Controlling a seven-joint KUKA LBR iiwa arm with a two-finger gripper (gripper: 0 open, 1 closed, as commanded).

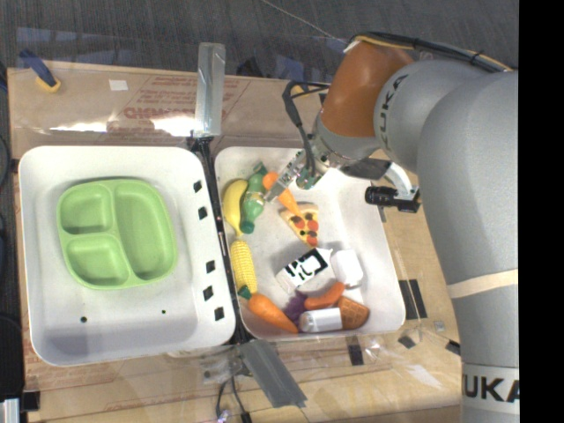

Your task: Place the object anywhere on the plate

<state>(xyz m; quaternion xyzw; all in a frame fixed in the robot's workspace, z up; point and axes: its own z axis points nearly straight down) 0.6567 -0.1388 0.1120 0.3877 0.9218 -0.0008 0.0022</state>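
The green divided plate (115, 232) lies in the left white bin (44, 324). My gripper (300, 174) hangs over the upper part of the right bin (381, 263), below the orange wrist band. Just to its left stands a green bottle with an orange cap (254, 197), beside a yellow banana (232, 203). A small orange piece (287, 200) and a pizza slice toy (305, 222) lie just below the gripper. I cannot see anything held in it.
Lower in the right bin lie a corn cob (242, 267), a carrot (270, 315), a black and white box (304, 267), a white block (346, 268) and a white cylinder (319, 321). A metal bar (210, 86) stands behind the bins.
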